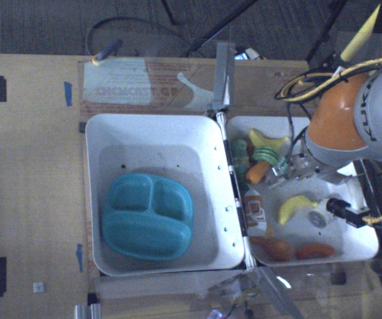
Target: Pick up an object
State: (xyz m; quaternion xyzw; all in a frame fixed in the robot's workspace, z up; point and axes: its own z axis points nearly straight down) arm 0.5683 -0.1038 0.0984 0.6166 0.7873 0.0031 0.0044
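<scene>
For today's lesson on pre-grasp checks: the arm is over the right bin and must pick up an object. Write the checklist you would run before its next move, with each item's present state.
1. Gripper is over the right white bin that holds the toys: ok.
2. A target lies close: the orange carrot-shaped toy sits just beside the gripper: ok.
3. Fingers open enough to grasp: cannot tell, too blurred.
4. Nothing already held: cannot tell.
5. Target free of neighbours: not ok, the green ridged toy and yellow banana-shaped toy crowd it.
6. Teal divided plastic plate in the left white bin is out of the way: ok.
</scene>
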